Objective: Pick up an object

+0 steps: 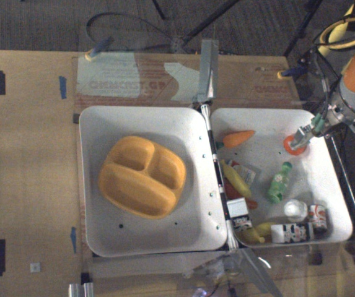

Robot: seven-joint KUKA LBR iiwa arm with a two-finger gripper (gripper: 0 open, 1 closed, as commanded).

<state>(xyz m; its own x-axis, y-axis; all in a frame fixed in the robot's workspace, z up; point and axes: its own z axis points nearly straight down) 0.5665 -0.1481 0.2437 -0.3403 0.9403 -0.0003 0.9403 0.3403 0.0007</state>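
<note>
Orange tray (142,176) in left bin (96,228), pincer (299,142) over red disc (294,147) in right bin (335,184)

just the one cam here, fixed up above the desk (28,166) and angled down a bit, so you look onto both white bins side by side, left bin (96,129) and right bin (332,184). It sits far enough back to catch dark floor (53,11) beyond the far edge, and the arm (354,91) comes in from the right
</note>
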